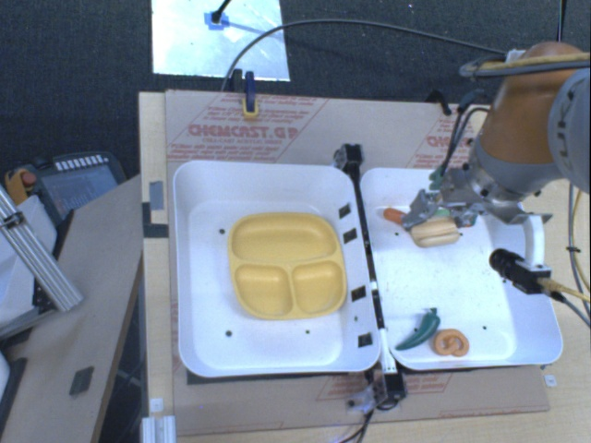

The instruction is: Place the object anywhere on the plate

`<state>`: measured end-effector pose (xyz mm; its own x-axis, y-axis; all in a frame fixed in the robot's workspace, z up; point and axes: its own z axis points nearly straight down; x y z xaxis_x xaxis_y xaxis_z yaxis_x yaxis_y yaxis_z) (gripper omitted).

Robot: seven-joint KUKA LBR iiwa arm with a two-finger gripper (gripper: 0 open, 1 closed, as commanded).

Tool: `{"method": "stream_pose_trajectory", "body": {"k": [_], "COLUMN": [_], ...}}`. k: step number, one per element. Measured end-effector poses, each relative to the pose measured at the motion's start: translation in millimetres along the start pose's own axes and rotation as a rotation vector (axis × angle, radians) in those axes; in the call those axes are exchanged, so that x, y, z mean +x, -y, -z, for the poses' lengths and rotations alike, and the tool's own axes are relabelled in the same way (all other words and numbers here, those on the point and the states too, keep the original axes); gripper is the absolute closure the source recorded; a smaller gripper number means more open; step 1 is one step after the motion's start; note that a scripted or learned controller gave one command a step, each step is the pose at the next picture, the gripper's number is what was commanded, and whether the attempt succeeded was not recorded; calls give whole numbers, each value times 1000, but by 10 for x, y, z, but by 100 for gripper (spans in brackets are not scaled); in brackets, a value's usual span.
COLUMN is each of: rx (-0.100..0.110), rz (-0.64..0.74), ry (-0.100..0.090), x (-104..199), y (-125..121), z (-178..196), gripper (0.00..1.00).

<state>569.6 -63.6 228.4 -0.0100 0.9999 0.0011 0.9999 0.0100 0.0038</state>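
A yellow plate (pixel 282 264) with three compartments lies in the left bin (pixel 199 247). A toy hot dog (pixel 432 233), a tan bun with an orange sausage end (pixel 395 216), lies in the upper part of the right bin (pixel 517 330). My gripper (pixel 441 210) hangs right over the hot dog's far side, reaching in from the right. Its grey fingers (pixel 420 206) stand apart, so it looks open, and the hot dog rests on the bin floor just in front of them.
A green toy pepper (pixel 420 330) and an orange pretzel-like piece (pixel 452 343) lie near the right bin's front edge. A black divider strip (pixel 365 257) runs between the bins. A black fitting with a cable (pixel 517 270) sits at the right.
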Motion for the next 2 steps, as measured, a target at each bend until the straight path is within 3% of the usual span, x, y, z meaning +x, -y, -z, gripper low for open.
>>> {"method": "stream_pose_trajectory", "body": {"k": [1,2], "rx": [3,1], "rz": [0,1], "ry": [-1,-1], "x": [551,1140], "y": [84,-2], "z": [-74,-1], "gripper": [100,100]}}
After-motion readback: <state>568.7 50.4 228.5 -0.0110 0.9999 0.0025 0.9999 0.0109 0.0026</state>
